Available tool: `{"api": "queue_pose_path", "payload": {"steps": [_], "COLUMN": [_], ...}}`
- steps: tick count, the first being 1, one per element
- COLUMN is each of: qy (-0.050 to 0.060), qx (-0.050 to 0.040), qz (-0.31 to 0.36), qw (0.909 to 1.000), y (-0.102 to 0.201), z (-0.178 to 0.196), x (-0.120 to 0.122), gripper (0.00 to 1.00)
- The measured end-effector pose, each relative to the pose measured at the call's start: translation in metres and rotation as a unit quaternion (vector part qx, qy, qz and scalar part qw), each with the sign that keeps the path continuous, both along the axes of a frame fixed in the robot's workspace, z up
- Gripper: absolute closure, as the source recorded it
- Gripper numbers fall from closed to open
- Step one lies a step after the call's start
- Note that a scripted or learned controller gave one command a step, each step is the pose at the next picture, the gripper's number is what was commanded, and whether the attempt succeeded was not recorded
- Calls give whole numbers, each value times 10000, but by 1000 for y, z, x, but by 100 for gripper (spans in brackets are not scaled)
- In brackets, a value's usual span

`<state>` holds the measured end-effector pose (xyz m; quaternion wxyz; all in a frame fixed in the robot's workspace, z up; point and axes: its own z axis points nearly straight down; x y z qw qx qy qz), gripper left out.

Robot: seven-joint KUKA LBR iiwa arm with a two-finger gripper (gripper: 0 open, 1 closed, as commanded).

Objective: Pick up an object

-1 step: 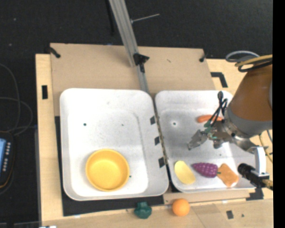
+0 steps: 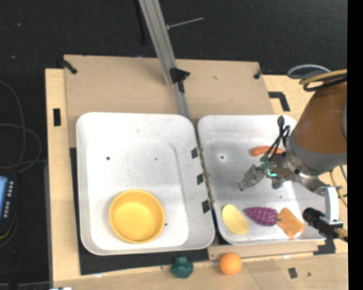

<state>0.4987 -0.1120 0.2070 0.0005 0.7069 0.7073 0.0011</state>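
Gripper (image 2: 258, 177), fingers spread and holding nothing, hovers in the right bin (image 2: 230, 144); it should drop squarely over the grapes (image 2: 261, 215) before closing.

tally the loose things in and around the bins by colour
yellow: 2, bowl and lemon-like piece
orange: 3, ball, wedge, carrot-like piece
purple: 1, grapes
green: 1, small object
total: 7
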Motion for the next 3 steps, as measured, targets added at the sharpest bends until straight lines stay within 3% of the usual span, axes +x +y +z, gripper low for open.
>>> {"api": "queue_pose_path", "payload": {"steps": [2, 3], "qy": [8, -15], "qx": [-3, -1], "qz": [-7, -25], "qw": [10000, 10000], "y": [-9, -10], "z": [-104, -93], "x": [6, 8], "gripper": [0, 100]}}
